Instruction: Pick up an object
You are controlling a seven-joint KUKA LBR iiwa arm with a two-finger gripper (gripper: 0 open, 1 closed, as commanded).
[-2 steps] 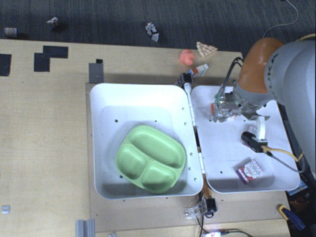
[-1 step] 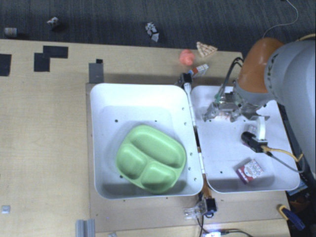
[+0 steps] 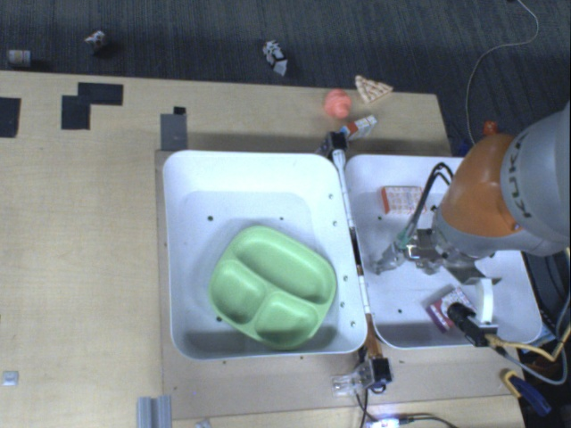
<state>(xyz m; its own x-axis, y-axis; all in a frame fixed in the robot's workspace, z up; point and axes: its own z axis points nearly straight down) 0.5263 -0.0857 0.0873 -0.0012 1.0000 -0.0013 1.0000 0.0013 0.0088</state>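
1. Reaching in from the table's right edge, the grey arm (image 3: 544,181) with its orange band (image 3: 482,190) hangs over the right bin (image 3: 375,306), wrist turned down toward the bin floor.
2. The claw (image 3: 393,259) sits low over the left half of the right bin, near the wall that the two bins share; whether it is apart or together cannot be told, since the metal parts blur against the white floor.
3. Nothing can be seen gripped in the claw.
4. A small white and red packet (image 3: 401,199) lies in the right bin toward its far edge, apart from the claw.
5. A second small object, dark with red and white (image 3: 443,311), lies near the right bin's near edge, just beside the arm's wrist hardware and partly covered by it.
6. The left bin (image 3: 192,239) holds a green divided tray (image 3: 272,285) with three compartments, tilted and lying toward the bin's near right corner.
7. On the table beyond the bins, near its far edge, lie a pink ball (image 3: 336,103), a tan wedge-shaped piece (image 3: 372,88) and a small red and white object (image 3: 360,127).
8. Cables (image 3: 526,355) trail off the table's near right corner.
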